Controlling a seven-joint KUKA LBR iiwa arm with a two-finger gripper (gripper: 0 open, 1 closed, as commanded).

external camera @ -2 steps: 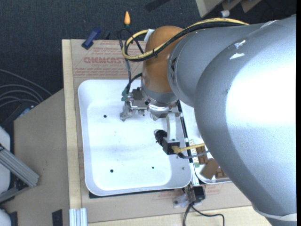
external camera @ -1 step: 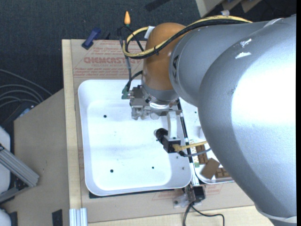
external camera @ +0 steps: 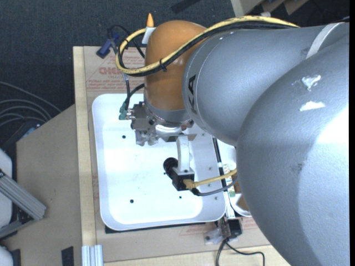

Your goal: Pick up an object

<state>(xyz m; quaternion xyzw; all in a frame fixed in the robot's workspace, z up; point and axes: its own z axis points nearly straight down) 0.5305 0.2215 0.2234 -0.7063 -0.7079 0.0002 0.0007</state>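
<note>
What is to be picked up cannot be told: the arm [external camera: 260, 93] hides much of the scene. One pincer [external camera: 146, 133] hangs over the left white bin [external camera: 111, 165], open or closed I cannot tell. Three small dark spots [external camera: 131, 201] mark that bin's floor, on the table [external camera: 83, 148].

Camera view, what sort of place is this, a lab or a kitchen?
Most likely a robotics lab or test cell: a grey arm reaches over a shallow white bin on a wooden bench, with loose cables nearby.
</note>
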